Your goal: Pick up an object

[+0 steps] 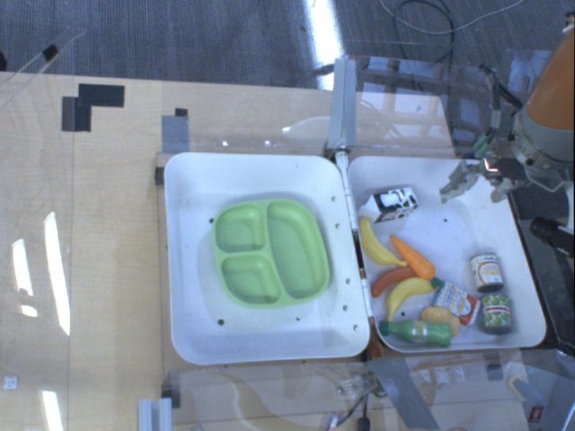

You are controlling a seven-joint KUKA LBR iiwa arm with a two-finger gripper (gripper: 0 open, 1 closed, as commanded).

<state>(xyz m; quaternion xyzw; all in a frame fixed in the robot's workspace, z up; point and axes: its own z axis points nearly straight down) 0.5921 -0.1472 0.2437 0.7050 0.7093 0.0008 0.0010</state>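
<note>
Bright overhead light; floor glare; slightly soft.

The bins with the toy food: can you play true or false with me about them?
1. The green plate lies in the left bin. True.
2. The carrot sits on the green plate. False: it lies in the right bin, among the other toy food.
3. Two small cans stand near the right bin's right side. True.
4. The end effector is holding a banana. False: it hangs over the right bin's far corner with nothing between its fingers.
5. The green bottle lies at the right bin's near edge. True.
</note>
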